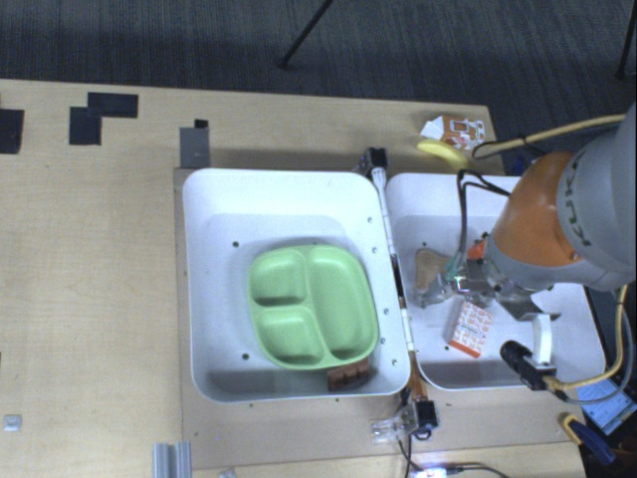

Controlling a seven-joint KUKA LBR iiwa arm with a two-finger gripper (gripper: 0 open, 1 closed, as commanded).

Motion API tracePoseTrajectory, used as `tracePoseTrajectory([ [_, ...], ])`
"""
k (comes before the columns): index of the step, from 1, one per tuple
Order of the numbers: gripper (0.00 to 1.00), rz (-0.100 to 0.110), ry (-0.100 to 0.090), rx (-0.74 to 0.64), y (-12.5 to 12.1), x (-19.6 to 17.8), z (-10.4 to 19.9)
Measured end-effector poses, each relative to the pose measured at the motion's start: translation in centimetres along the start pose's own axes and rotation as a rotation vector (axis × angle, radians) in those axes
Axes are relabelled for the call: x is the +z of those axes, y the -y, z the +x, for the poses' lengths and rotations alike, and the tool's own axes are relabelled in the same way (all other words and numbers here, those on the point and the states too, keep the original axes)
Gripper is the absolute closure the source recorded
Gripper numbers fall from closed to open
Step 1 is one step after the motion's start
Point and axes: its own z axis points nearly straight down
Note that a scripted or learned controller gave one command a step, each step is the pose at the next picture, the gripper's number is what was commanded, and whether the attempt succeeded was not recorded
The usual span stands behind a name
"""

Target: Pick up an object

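A green divided plate (313, 305) lay in the left bin (214, 267) with a brown object (346, 374) at its near edge, while in the right bin (428, 207) the gripper (438, 285) hung low beside an orange-and-white packet (470, 328).

Lab: bench (90, 297), bins (214, 267), robot arm (587, 217)

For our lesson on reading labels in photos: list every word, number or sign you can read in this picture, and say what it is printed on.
No text can be read in this picture.
Small packet in the right bin: red and white print, too blurred to read.
Wrapper on the bench beyond the bins: orange and white print, too small to read.
Green tray in the left bin: no markings visible.
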Motion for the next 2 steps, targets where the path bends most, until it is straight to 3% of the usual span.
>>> tracePoseTrajectory([
  [1, 1.00, -0.005, 0.000, -0.001, -0.22, -1.15, 0.04],
  [2, 0.00, -0.005, 0.000, -0.001, -0.21, -1.13, 0.04],
])
